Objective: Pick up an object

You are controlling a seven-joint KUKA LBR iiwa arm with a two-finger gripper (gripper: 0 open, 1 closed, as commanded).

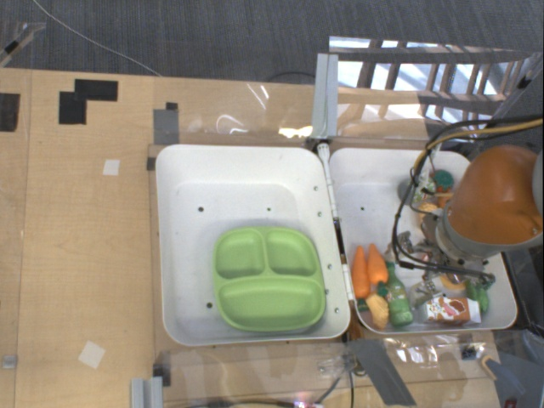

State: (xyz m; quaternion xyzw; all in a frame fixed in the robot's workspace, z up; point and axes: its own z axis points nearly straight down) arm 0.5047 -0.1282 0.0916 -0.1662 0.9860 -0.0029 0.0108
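Note:
The arm's orange band [497, 195] and grey wrist hang over the right bin [365, 194], hiding what lies beneath. The gripper [442, 270] reaches down among the toys at the bin's near right. Two orange carrots [368, 270] lie at the bin's near left, with a green bottle [398, 303] and a yellow piece [377, 312] just below them. A red and white packet [448, 310] lies at the near edge, beside a green item [481, 297]. A teal and orange item [438, 183] sits behind the wrist.
The left bin [187, 185] holds a green divided plate [269, 279] toward its near side. A metal divider [325, 109] rises between the bins at the back. Black cables [408, 202] loop from the wrist over the right bin.

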